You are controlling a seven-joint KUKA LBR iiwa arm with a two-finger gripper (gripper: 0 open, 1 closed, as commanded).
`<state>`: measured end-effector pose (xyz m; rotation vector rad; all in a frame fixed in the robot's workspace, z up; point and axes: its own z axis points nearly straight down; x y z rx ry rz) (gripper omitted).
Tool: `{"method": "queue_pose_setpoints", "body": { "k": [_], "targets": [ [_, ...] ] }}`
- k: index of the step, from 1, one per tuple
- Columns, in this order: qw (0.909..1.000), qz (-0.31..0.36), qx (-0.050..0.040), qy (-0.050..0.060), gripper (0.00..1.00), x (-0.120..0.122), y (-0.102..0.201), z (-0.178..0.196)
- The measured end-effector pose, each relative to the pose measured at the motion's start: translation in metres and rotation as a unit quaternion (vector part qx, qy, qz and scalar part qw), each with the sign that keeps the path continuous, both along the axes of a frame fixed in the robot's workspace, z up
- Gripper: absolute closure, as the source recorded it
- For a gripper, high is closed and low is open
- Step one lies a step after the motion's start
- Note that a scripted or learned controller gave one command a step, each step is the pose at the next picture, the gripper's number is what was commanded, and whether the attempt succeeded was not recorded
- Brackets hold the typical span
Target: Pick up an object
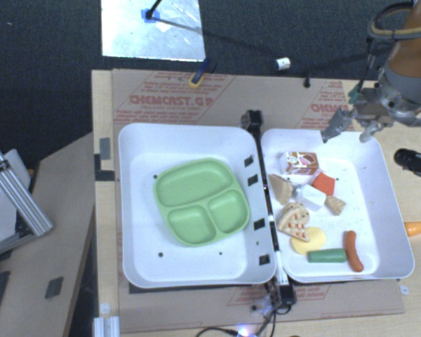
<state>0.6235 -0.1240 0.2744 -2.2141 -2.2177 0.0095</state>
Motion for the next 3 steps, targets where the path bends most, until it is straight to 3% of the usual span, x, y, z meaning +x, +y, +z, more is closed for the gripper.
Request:
{"method": "queue_pose_setpoints", "body": {
  "k": [1, 3],
  "targets": [
    [1.0000, 0.001, -0.0007, -0.006, 0.00, 0.002, 0.000, 0.007],
    [1.0000, 0.000, -0.0003, -0.003, 0.00, 0.001, -0.002, -0.097]
  ]
}}
